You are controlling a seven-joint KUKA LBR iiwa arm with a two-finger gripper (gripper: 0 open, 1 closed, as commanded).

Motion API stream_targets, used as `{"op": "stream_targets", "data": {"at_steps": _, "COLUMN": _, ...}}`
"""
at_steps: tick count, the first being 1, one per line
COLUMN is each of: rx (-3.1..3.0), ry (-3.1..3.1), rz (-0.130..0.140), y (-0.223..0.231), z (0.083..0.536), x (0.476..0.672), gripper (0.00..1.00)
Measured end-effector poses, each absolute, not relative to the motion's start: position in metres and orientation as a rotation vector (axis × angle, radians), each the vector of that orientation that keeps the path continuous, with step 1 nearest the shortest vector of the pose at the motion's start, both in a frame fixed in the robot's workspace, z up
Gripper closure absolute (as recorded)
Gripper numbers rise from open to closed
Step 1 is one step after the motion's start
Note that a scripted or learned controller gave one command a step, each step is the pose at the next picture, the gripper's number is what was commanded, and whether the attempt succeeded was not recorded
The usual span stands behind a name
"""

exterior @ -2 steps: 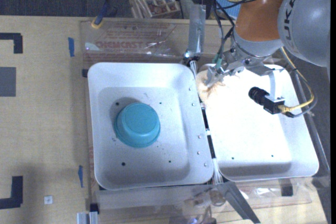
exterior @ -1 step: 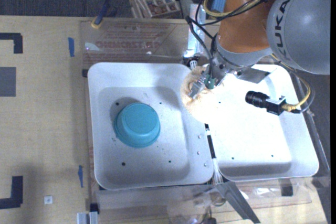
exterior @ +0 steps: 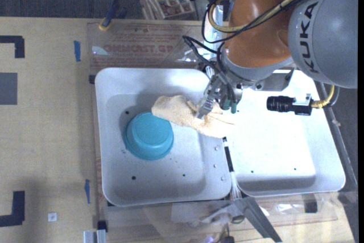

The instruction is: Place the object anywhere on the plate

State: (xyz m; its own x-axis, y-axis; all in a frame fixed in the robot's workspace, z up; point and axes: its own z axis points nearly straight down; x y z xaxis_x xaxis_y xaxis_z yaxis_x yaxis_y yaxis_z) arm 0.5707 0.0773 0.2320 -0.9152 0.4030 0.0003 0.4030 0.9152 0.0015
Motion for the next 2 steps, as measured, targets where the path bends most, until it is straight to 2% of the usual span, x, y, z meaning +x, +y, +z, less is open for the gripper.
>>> {"op": "stream_targets", "data": {"at_steps": 1, "rx": -0.025, "ry": -3.143, "rz": -0.003, "y": 0.0938, "z": 0.2255, "x": 0.5554, "gripper": 1.00}}
{"op": "stream_targets", "data": {"at_steps": 2, "rx": -0.026, "ry": -3.144, "rz": -0.003, "y": 0.0934, "z": 0.2259, "x": 0.5556, "gripper": 0.00}}
